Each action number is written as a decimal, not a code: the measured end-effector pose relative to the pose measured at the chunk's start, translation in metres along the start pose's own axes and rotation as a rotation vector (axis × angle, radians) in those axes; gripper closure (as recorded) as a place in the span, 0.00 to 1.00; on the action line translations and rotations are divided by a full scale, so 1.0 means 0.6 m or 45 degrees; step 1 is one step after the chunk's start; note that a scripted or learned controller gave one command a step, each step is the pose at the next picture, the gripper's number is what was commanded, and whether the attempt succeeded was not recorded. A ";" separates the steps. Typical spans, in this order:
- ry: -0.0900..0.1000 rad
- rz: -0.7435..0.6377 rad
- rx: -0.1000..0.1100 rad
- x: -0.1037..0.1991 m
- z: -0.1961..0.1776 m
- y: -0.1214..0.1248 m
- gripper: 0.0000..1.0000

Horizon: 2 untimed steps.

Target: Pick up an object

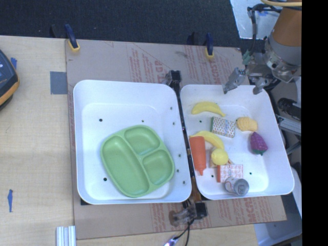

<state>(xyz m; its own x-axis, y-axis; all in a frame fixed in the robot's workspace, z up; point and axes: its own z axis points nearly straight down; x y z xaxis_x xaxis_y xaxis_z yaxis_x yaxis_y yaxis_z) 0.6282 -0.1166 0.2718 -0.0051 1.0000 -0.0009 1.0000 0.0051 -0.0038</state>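
Note:
My gripper point(244, 84) hangs over the far rim of the right bin point(277, 181), fingers spread open with nothing between them. Below it in that bin lie a yellow banana point(207, 108), a patterned small box point(223, 127), a yellow lumpy toy point(247, 124), purple grapes point(258, 143), a second banana point(209, 138), an orange carrot point(198, 154), a lemon point(219, 157), a red-and-white packet point(225, 170) and a grey can point(237, 186).
The left bin point(87, 106) holds a green divided plate point(137, 160). Blue clamps point(72, 37) pin the cardboard at the back. A yellow-black device point(7, 78) sits at the left edge of the bench.

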 end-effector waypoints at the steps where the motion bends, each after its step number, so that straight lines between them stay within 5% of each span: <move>1: -0.001 0.002 0.001 -0.098 0.132 -0.079 0.00; 2: -0.003 0.000 -0.006 -0.151 0.280 -0.038 0.00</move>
<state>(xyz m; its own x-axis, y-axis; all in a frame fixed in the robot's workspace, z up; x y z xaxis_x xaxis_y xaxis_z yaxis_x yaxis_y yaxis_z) 0.6052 -0.2073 0.1038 -0.0049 1.0000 -0.0033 1.0000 0.0049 0.0009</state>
